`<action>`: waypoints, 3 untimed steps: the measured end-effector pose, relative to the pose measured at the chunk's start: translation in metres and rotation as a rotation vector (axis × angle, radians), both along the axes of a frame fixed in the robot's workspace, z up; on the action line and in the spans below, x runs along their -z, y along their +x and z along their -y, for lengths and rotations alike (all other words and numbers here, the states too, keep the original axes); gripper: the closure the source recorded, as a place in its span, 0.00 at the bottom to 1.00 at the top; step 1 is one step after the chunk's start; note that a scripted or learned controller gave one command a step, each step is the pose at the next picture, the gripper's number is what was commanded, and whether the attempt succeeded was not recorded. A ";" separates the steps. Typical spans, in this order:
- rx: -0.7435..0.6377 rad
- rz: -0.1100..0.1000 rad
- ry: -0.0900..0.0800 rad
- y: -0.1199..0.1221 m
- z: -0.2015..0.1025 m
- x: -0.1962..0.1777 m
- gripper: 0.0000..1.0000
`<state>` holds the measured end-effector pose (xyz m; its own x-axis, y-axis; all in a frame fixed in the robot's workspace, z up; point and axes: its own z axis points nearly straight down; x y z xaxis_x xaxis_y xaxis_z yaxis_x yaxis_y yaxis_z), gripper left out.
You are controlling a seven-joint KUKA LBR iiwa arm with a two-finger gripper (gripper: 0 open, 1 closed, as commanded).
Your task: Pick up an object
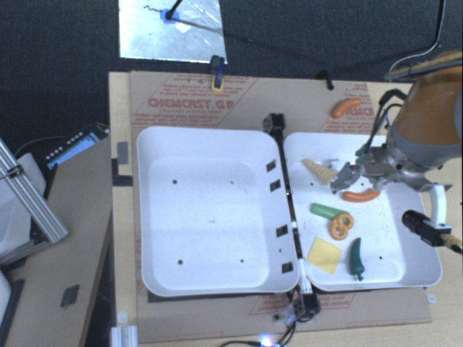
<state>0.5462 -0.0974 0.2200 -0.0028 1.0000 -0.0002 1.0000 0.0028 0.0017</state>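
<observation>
The right bin [416,266] holds several toy foods: a cream cone [318,169], an orange-red sausage [360,194], a green cucumber piece [324,210], an orange pretzel [341,225], a yellow cheese slice [325,255] and a dark green pepper [357,258]. My gripper [346,178] hangs over the upper part of this bin, between the cone and the sausage. Nothing shows between its tips. The grey arm with its orange band [432,114] comes in from the right.
The left bin [210,208] lies beside the right one, with black clips [278,186] along the shared edge. Another orange sausage [346,108] lies on the cardboard behind the right bin. A yellow-blue clamp [217,74] stands at the back.
</observation>
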 end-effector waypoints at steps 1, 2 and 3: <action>0.004 -0.011 0.001 -0.016 0.027 0.103 0.00; 0.002 -0.005 0.002 -0.049 0.001 0.137 0.00; 0.001 0.002 0.000 -0.046 0.003 0.125 1.00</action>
